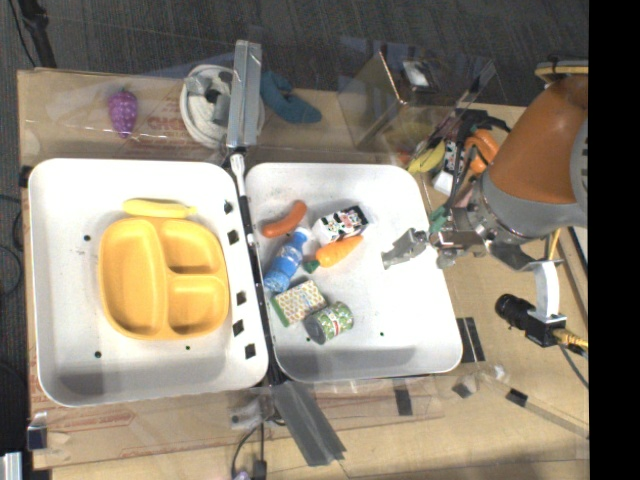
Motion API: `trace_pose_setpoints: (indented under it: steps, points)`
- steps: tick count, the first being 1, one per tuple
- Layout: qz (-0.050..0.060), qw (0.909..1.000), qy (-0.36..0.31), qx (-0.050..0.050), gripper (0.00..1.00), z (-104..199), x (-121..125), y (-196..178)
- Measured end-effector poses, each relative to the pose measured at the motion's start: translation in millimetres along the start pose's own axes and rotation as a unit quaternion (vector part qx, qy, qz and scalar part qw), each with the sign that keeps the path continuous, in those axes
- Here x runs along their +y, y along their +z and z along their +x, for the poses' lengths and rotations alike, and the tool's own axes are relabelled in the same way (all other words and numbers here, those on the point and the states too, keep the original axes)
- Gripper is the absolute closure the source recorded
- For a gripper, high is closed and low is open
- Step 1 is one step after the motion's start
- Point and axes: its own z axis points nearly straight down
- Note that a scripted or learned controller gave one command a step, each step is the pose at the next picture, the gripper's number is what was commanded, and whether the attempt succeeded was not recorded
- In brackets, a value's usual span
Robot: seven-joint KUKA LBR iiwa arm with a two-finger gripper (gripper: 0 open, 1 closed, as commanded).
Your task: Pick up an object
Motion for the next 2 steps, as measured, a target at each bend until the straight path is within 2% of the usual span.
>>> trace_pose_setpoints:
  steps: [1,2]
  points:
    - [0.000,0.9928,-0.120,0.000,0.00,8.2,49.9,116.7]
    - [0.012,0.9879,-0.154,0.001,0.00,27.6,139.9,169.9]
